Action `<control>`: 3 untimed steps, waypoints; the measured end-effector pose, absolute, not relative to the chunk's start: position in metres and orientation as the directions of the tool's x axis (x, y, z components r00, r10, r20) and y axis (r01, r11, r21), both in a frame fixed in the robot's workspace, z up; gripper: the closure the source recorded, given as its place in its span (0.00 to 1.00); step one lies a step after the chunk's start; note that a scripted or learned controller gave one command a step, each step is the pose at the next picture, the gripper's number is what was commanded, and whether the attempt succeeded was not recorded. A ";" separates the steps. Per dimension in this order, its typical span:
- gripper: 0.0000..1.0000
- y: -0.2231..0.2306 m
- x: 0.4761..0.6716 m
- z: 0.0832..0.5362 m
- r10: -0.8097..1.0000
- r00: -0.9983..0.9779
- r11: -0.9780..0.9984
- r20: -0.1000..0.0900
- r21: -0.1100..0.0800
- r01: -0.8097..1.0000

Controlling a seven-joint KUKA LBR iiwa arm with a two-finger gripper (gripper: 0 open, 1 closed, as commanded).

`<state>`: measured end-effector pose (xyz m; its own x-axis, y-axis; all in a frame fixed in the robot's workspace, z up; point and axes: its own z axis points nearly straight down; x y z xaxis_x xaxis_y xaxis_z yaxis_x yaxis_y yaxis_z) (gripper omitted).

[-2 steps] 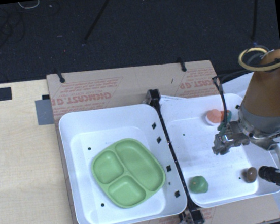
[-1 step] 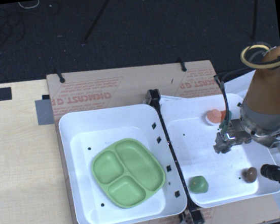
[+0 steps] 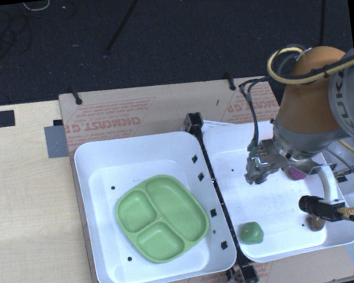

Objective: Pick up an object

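Pale wood is showing across the worktop, with a sheet of brown cardboard lying under two shallow white bins that are sitting side by side and touching along a dark middle divider. In the left bin a light green divided plate, with three compartments, is lying flat and slightly turned, filling much of the floor. In the right bin a small green object is resting near the front edge, close to the divider and well apart from everything else. A small brownish object is sitting toward the right end of the same bin, just beside a black cylindrical part of the rig. A bit of pink object is peeking out from under the wrist, mostly hidden. The grey arm with its orange band is reaching in from the right and hanging over the right bin, and the jaws are pointing down over the bin's bare white floor behind the small green object, apart from it. Whether they are spread or closed cannot be told from this angle, and nothing is visibly between them.
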<state>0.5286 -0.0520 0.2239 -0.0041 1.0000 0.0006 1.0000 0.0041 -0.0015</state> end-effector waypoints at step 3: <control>1.00 0.088 0.600 0.230 1.000 -0.004 0.004 0.002 0.000 1.000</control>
